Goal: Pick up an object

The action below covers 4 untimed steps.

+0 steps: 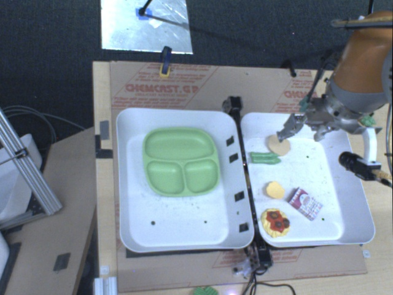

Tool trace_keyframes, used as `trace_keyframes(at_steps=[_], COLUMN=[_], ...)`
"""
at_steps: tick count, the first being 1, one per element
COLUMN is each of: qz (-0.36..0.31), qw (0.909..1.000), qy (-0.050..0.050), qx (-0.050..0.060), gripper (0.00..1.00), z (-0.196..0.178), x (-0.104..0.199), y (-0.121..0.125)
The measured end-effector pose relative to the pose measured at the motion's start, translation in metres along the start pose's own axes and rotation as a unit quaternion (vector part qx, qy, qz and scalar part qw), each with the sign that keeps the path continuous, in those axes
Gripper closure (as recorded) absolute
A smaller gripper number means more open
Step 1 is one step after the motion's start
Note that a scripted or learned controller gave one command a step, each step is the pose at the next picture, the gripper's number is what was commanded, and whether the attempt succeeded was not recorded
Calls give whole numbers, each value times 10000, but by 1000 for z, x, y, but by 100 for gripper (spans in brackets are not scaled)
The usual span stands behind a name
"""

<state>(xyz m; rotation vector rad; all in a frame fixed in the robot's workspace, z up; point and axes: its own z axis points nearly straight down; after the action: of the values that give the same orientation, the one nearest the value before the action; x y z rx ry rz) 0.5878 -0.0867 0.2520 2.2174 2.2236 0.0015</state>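
one green tray (181,161), five small items (275,190)

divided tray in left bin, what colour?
Pale green; the tray shows clearly in the camera view, in the left bin.

The light is even and fairly bright, falling from above, so the two white bins (184,226) nearly wash out and cast only faint, soft shadows along their rims. Above the bins, a foil sheet (146,17) on the dark floor catches a dull, patchy glare. The floor around it stays deep and murky, almost without detail. The picture is soft and grainy all over; the printed lettering on the cardboard (163,88) just above the bins reads blurred. Right of the bins, the arm (365,60) looks smeared, its edges fuzzy and its orange band slightly overexposed.
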Motion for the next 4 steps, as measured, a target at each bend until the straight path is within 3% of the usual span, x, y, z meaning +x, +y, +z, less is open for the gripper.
trace_keyframes(at_steps=[1,2,3,4], qz=[30,31,-22,-17], qw=[10000,10000,10000,10000], qy=[0,15,-5,-14], qx=[37,-4,-34,-24], gripper=[0,0,0,0], z=[77,170,166,166], x=[-38,-44,-32,-55], y=[-35,-70,-7,62])
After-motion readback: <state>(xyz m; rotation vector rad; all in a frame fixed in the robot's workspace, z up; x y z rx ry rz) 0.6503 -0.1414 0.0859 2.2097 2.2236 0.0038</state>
